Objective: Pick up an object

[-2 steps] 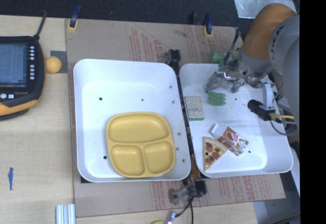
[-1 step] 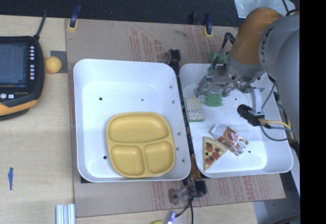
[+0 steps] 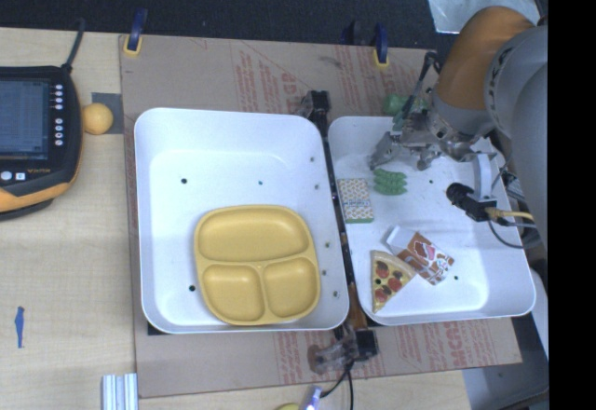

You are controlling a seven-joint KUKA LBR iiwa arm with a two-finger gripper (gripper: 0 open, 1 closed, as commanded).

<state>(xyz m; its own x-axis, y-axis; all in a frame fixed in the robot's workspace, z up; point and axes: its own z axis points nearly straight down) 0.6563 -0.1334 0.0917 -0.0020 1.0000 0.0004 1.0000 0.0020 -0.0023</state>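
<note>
- The hand (image 3: 402, 153) is hanging low over the far part of the right bin (image 3: 503, 301), on the grey arm (image 3: 521, 91) with its orange band reaching in from the right.
- Its grip state cannot be told from this angle; nothing is showing between its tips.
- A small green toy (image 3: 390, 181) is lying on the bin floor just beside the hand, on its near side.
- A small speckled card (image 3: 355, 199) is sitting near the hand, towards the left wall of the same bin.
- A toy pizza slice (image 3: 388, 279) and a red-and-white packet (image 3: 426, 258) are lying side by side, well apart from the hand, towards the bin's near edge.
- A yellow divided plate (image 3: 256, 263) is resting in the left bin (image 3: 168, 157), well apart from the hand.
- A teach pendant (image 3: 33, 143) and a yellow ball (image 3: 97, 118) are sitting on the bench (image 3: 65, 306), far to the hand's left.
</note>
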